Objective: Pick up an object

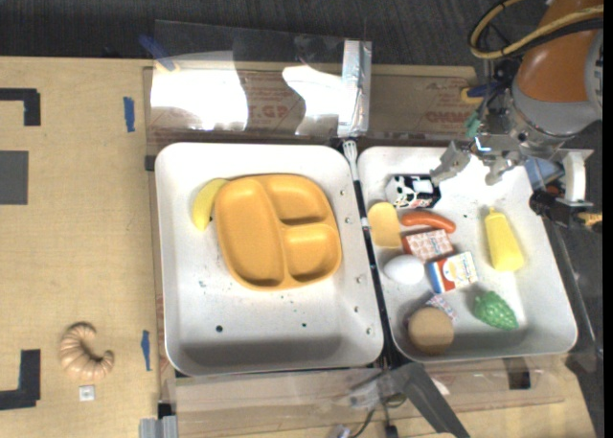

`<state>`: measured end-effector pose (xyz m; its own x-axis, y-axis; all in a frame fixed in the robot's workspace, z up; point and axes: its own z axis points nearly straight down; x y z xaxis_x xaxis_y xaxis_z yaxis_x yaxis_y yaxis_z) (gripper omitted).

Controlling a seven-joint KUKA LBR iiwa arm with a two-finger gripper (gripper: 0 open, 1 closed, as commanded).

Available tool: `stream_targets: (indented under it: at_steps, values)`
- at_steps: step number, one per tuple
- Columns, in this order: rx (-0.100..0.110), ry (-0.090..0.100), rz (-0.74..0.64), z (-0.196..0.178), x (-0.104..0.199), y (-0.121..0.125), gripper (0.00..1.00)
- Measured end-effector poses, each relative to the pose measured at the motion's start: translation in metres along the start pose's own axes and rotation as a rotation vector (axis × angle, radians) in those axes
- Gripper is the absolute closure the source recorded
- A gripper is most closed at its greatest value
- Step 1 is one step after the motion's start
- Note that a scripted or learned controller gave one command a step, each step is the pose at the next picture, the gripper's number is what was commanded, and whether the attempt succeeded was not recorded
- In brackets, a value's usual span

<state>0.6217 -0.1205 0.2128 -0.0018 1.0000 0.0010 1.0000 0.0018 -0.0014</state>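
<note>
You're at the approach step: the two-finger gripper (pixel 474 162) hangs with fingers spread and empty over the right white bin (pixel 560 316), upper right of frame. The black-and-white toy cow (pixel 414 192) lies just left; shift there, then descend.

Bench (pixel 77 264) tan, with black corner marks and blue tape bits. Croissant-like toy (pixel 85 350) lies on it lower left, well apart from bins. Clear plastic sheet (pixel 259 86) stands behind left bin, glare on it. Dark floor along top.
</note>
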Motion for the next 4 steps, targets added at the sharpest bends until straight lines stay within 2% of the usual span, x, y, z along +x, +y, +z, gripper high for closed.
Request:
stream_targets:
  at_steps: [1,2,3,4]
  values:
    - [-0.012,-0.004,-0.054,0.123,0.028,-0.007,0.0]
    - [-0.014,-0.003,-0.052,0.113,0.028,-0.006,1.0]
    - [-0.013,-0.003,-0.052,0.114,0.028,-0.007,0.0]
    - [0.068,0.015,-0.001,0.12,0.019,0.034,0.0]
